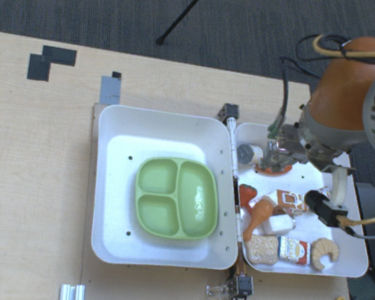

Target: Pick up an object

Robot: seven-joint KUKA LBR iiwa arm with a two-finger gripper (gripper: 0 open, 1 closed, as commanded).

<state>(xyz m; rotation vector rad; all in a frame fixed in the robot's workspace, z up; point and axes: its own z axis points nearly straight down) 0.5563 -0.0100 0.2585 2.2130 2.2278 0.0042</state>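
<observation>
The right bin (356, 263) holds several toy foods: a red tomato-like piece (246, 194), an orange carrot (258, 214), a white block (279, 224), a small printed box (290, 201), a slice of bread (263, 249), a small packet (293, 249) and a croissant (325, 253). The gripper (278, 154) hangs over the far part of this bin, above an orange-rimmed piece (271, 168) beside a grey round object (245, 153). The arm's body hides its fingertips.
The left bin (102, 190) holds a green divided plate (175, 198). A black clamp-like part (324, 207) sticks out over the right bin near the printed box. Cables run along the bench's right edge.
</observation>
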